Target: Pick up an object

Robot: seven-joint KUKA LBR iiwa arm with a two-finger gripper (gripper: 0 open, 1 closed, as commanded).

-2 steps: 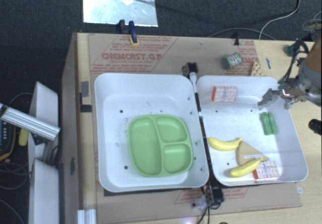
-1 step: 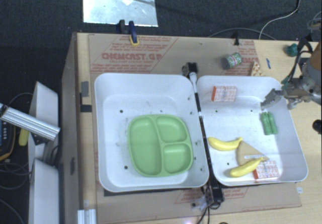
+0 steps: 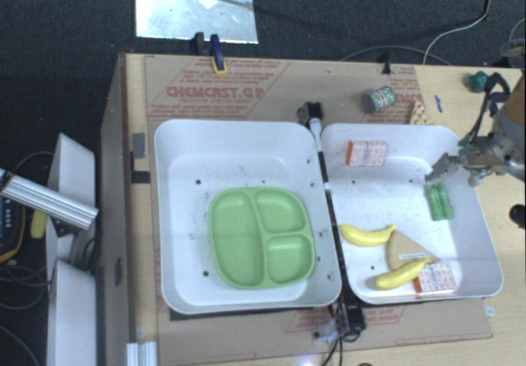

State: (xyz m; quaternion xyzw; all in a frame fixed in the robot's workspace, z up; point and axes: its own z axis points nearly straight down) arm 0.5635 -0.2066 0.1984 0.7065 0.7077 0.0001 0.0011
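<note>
My gripper [image 3: 457, 172] hangs over the right edge of the right bin [image 3: 472, 216], reaching in from the right. Its fingers are spread and nothing is between them. A small green block [image 3: 440, 201] lies on the bin floor just below it. Further down the bin lie two yellow bananas [image 3: 366, 234] [image 3: 401, 274], a tan wedge [image 3: 404, 248] between them, and a red-and-white packet [image 3: 436, 277]. An orange-and-white carton [image 3: 366, 153] rests near the bin's far wall.
The left bin [image 3: 185, 167] holds a green divided plate [image 3: 263, 237]. On the bench behind the right bin sit a small can [image 3: 380, 98] and a teal object [image 3: 478, 81]. A black divider [image 3: 326, 192] runs between the bins.
</note>
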